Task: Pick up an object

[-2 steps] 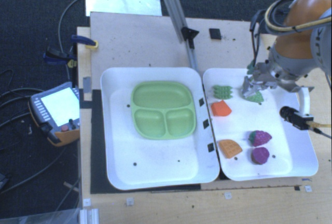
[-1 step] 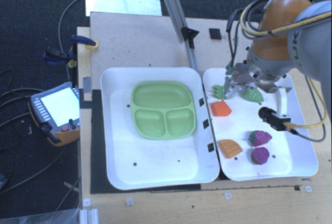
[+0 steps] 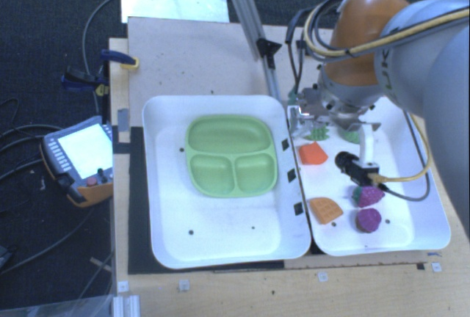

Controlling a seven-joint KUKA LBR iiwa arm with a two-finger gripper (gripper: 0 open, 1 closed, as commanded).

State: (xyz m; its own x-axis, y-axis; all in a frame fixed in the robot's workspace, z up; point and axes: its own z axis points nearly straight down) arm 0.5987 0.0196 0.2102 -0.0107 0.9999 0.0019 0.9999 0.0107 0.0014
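My gripper (image 3: 317, 119) hangs low over the far left part of the right bin (image 3: 426, 231), under the orange wrist band. Just beneath it sits a small dark green spiky piece (image 3: 319, 135); whether it is between the fingers I cannot tell. A red-orange block (image 3: 313, 154) lies just in front of it. A pale green piece (image 3: 353, 136) shows to the right, partly hidden by the wrist. Nearer the front lie a tan-orange wedge (image 3: 325, 209) and two purple pieces (image 3: 369, 196) (image 3: 368, 220).
The left bin (image 3: 169, 227) holds a green divided plate (image 3: 231, 155). The big grey arm covers the right bin's far right side. A slanted metal pole (image 3: 246, 4) rises behind the bins, and a handheld pendant (image 3: 81, 158) lies off the bench at left.
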